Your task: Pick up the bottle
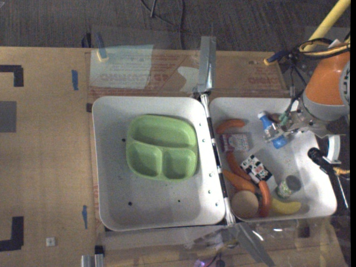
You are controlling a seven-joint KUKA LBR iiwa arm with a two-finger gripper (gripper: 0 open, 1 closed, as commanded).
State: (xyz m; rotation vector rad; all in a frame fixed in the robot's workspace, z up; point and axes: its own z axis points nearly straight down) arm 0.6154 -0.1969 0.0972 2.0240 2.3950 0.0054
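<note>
The bottle (pixel 271 129) is small and clear, with a white cap and a blue label. It lies slanted over the upper right part of the right bin (pixel 325 202). My gripper (pixel 286 127) reaches in from the right under the orange band, and its fingers close on the bottle's right side. The bottle's lower blue end sticks out just below the fingers.
In the right bin lie a red sausage (pixel 231 125), a pink packet (pixel 236 142), a black-and-white box (pixel 256 168), a carrot (pixel 238 179), a tan ball (pixel 245 203), a banana (pixel 285 207) and a small can (pixel 286 187). A green divided plate (pixel 163 147) sits in the left bin (pixel 108 166).
</note>
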